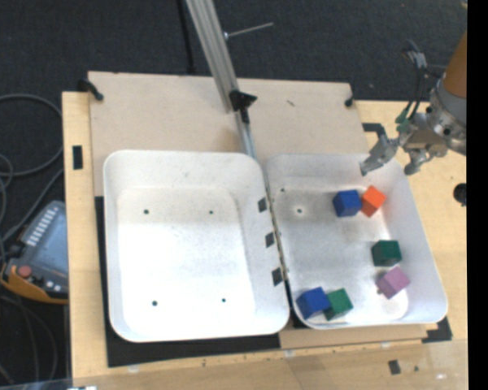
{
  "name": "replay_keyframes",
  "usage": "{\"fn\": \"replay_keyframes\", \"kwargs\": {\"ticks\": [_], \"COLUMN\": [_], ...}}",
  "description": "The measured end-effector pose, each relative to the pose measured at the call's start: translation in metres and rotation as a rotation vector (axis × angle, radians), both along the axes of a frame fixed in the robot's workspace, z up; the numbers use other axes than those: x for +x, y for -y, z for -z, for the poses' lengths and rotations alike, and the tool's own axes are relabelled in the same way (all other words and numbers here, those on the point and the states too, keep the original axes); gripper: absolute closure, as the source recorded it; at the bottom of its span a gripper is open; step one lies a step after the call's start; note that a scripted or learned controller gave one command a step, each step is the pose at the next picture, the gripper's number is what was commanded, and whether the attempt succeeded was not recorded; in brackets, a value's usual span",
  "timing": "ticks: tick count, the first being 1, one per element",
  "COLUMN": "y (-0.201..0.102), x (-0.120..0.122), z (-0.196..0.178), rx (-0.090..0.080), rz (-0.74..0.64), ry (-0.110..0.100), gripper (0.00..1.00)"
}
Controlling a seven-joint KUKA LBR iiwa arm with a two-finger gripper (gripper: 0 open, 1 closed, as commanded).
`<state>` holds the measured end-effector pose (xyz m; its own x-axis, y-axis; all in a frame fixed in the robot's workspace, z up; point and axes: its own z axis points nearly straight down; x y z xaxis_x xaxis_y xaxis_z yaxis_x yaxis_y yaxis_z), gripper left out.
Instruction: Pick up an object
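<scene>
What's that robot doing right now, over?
Pincer open, holding nothing, above right bin's far edge. Orange block nearest, touching blue block. Nothing between.

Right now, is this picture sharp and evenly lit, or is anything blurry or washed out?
In the camera view, the left bin looks bright and slightly washed out; the blocks, like the orange block, are soft-edged but readable, each casting a faint shadow; the gripper is a little blurred, so its fine detail is lost.
</scene>
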<state>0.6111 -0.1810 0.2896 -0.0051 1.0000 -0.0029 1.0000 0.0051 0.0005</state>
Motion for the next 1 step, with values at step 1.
{"fn": "replay_keyframes", "kwargs": {"ticks": [1], "y": [0.0266], "x": [-0.0565], "z": [0.1673], "rx": [0.003], "rz": [0.007], "ry": [-0.007], "gripper": [0.00]}}
